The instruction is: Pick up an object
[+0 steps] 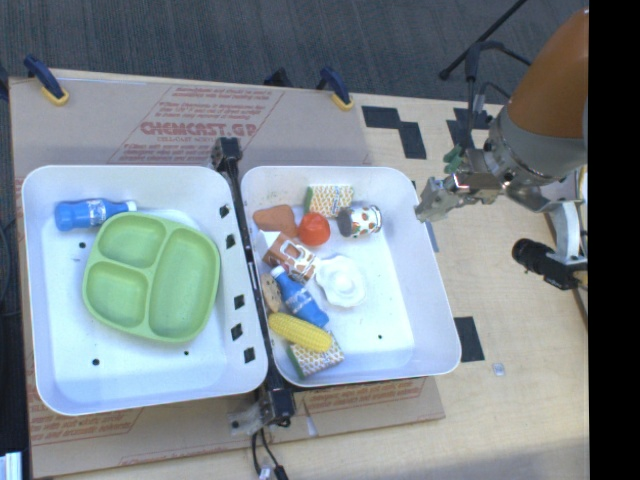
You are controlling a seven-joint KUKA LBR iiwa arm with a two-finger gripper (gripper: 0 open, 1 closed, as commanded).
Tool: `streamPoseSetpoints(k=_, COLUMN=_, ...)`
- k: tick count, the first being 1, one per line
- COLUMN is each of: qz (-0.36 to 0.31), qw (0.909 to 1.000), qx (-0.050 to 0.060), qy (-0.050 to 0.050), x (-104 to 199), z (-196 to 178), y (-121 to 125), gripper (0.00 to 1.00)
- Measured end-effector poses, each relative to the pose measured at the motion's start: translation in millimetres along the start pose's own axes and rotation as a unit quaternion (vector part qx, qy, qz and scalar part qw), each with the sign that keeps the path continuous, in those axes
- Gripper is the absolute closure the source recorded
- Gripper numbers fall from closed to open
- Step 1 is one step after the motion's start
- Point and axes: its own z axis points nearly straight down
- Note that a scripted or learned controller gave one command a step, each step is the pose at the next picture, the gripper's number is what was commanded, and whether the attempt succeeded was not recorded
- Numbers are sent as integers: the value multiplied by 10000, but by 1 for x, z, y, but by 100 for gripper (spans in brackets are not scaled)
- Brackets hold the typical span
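White right bin (425, 298) is heaped with toys, corn (300, 333) among them; nothing is lifted yet. End effector (437, 200) is poised beside its rim, its grip state unclear.

Bench (520, 388): cardboard sheet (200, 118) under two white bins, left (40, 368), right (435, 318).

Two white bins sit side by side: the left bin (40, 298) and the right bin (425, 298). The left one holds two things, one green divided plate (152, 278) and one blue bottle (88, 212). The right one holds a jumble of about eight small items, among them one corn cob (300, 332), one red ball (314, 229) and one white cup (343, 283).
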Motion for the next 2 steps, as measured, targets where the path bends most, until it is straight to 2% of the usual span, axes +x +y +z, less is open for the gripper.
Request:
streamPoseSetpoints(k=1, qz=4, qw=10000, qx=52, qy=25, x=-25, z=156, y=10, gripper=100)
streamPoseSetpoints(k=2, qz=9, qw=10000, qx=35, qy=21, x=-25, z=115, y=-49, gripper=100)
